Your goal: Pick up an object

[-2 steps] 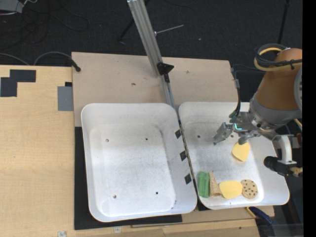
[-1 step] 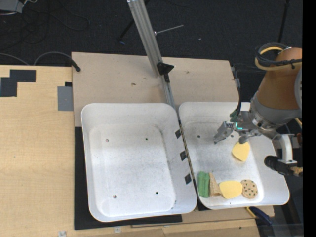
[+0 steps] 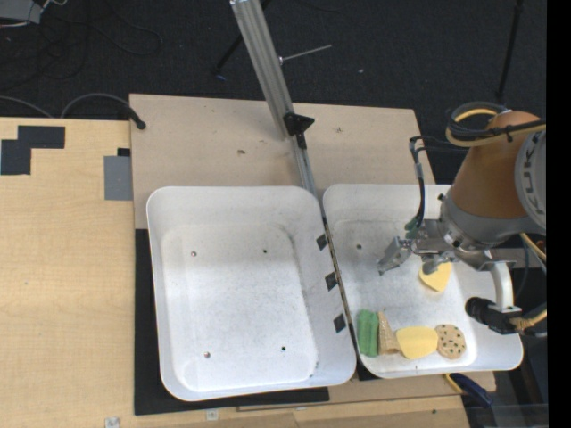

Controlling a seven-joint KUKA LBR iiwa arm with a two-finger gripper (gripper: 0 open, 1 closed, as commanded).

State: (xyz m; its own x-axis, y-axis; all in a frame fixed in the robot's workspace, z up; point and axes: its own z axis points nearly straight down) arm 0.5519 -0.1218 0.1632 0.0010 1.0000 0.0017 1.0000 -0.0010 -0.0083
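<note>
The gripper point(image 3: 403, 255) hangs over the right bin point(image 3: 357, 208), so the approach step appears in hand, with nothing yet picked. Fingers look parted and hold nothing. A yellow piece point(image 3: 435, 278) lies just beside them; a green piece point(image 3: 367, 333), another yellow piece point(image 3: 416, 342) and a cookie point(image 3: 451, 341) lie along the near edge. The next move likely calls for lining up over one piece, descending and closing.
</note>
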